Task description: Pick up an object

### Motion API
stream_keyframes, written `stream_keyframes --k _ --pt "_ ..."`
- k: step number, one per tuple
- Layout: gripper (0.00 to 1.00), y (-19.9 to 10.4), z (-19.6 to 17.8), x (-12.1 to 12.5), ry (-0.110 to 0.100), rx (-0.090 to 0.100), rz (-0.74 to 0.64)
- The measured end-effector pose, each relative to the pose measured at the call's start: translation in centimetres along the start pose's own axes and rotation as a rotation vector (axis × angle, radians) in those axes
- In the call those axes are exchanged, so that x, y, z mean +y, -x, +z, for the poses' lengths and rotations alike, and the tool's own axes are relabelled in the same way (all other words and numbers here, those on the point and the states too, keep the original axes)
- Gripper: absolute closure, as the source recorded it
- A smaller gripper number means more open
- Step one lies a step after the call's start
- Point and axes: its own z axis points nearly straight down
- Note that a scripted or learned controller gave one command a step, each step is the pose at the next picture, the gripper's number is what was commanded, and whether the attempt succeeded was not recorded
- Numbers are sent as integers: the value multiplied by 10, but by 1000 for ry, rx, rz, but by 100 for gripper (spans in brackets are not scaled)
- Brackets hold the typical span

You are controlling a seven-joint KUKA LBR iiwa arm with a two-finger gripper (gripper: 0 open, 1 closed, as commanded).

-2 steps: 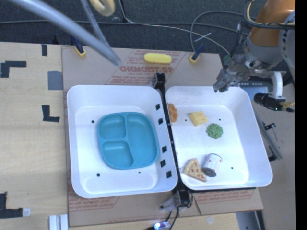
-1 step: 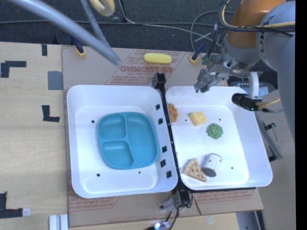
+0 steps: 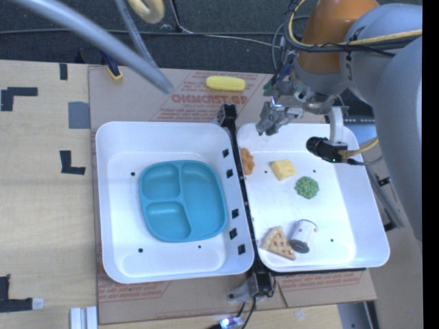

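Left bin [image 3: 116, 252], white and shallow, sits left of the divider [image 3: 236, 184] where the two bins meet; inside it a blue divided tray [image 3: 184, 201] lies flat, three compartments, near the bin's middle and a bit toward the divider. Past the bins' far edge, on the cardboard [image 3: 192, 98] just left of the divider line, a yellow banana-shaped toy [image 3: 225, 83] lies on its side. Right bin [image 3: 357, 245] touches the divider on its right side. Objects in it: small orange piece [image 3: 246, 160] right against the divider at the far end; yellow cheese-like block [image 3: 282, 169] just right of that; green broccoli-like piece [image 3: 306, 187] further right, apart from the block; pizza slice toy [image 3: 279, 242] at the near end close to the divider; a small white-and-grey can-like thing [image 3: 302, 235] touching or just beside the pizza slice on its right. Gripper [image 3: 269, 123] hangs over the far end of the right bin, just right of the divider, above and apart from the orange piece; nothing seen between its fingers, open or closed can't tell, too small and blurred. Grey arm with orange band [image 3: 329, 26] comes in well right of the divider.
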Motion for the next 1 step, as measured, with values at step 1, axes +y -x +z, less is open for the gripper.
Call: stream_keyframes --k 1 --pt "100 -56 -9 -1 2 1 -2"
